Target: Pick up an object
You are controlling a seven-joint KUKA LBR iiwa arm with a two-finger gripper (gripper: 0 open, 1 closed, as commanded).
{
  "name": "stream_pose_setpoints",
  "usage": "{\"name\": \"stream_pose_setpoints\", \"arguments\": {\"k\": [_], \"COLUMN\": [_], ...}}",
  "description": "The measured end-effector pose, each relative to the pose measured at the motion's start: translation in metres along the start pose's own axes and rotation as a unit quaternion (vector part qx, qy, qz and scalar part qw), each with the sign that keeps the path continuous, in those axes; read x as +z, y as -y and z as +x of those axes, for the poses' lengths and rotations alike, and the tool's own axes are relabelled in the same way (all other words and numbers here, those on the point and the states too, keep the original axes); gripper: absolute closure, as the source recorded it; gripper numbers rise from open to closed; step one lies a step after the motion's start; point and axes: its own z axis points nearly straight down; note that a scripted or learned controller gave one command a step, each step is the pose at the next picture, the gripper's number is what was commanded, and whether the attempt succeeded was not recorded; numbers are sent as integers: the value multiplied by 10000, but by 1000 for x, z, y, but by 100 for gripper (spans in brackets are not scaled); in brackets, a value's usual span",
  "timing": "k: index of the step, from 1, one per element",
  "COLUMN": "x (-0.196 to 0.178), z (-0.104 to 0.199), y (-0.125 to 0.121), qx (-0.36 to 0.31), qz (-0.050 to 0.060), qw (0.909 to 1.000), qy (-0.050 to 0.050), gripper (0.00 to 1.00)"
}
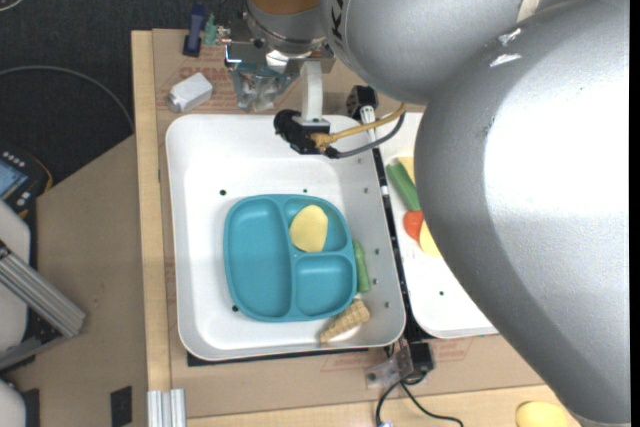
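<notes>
A plywood bench (150, 215) over dark carpet carries my two white bins side by side, and my grey arm sweeps in from the right, covering most of the right bin (440, 305).

Nearest the bench's front edge, in the left bin's (195, 215) front right corner, a waffle cone (345, 320) lies tipped against the wall, likely where it slid to rest. Just behind it a blue divided tray (265, 260) sits in the bin's middle, with a yellow piece (309, 228) resting in its far right compartment. A thin green piece (361, 267) lies squeezed between the tray's right rim and the bin wall. In the right bin, along its left wall, I see a green stick (402, 183), something red (412, 223) and a bit of yellow.

Farthest off, my claw (255, 93) hangs beyond the left bin's far edge, over bare bench near a small white block (190, 92). I cannot tell whether it is spread or pressed together, and I see nothing in it. By my judgement nothing is picked yet; the yellow piece looks an easy, exposed target.
</notes>
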Motion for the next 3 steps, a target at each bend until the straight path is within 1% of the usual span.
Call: {"name": "stream_pose_setpoints", "arguments": {"k": [1,2,3], "x": [-179,-300,-179], "z": [1,-1,-1], "y": [78,58,89], "qx": [-16,-2,11], "qz": [-140,-136,20], "qw": [9999,9999,10000], "qy": [-59,-40,8], "gripper": [100,100,100]}}
